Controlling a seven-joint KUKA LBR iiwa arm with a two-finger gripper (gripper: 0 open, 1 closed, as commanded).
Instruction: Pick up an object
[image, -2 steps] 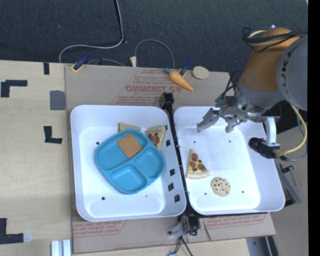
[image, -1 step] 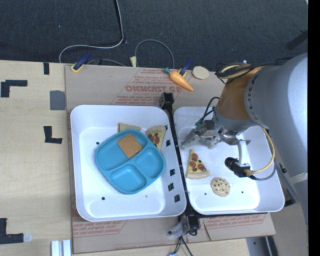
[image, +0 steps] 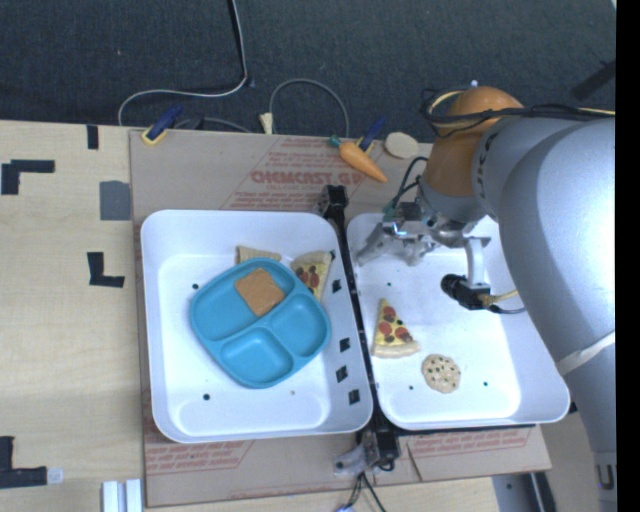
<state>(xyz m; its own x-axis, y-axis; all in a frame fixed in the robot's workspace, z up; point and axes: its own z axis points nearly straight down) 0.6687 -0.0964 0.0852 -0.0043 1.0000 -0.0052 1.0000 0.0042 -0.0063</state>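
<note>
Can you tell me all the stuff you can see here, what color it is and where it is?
bins: 2, white, side by side on the cardboard; left bin, right bin
plate: 1, blue, with compartments, in the left bin
toast: 1, brown, on the plate
pizza slices: 2, yellow with red dots; one in the left bin beside the plate, one in the right bin
cookie: 1, tan with dark chips, right bin
carrot: 1, orange, on the cardboard behind the bins
arm: 1, grey with an orange band, over the right bin
gripper: 1, metal, at the right bin's back edge
</note>
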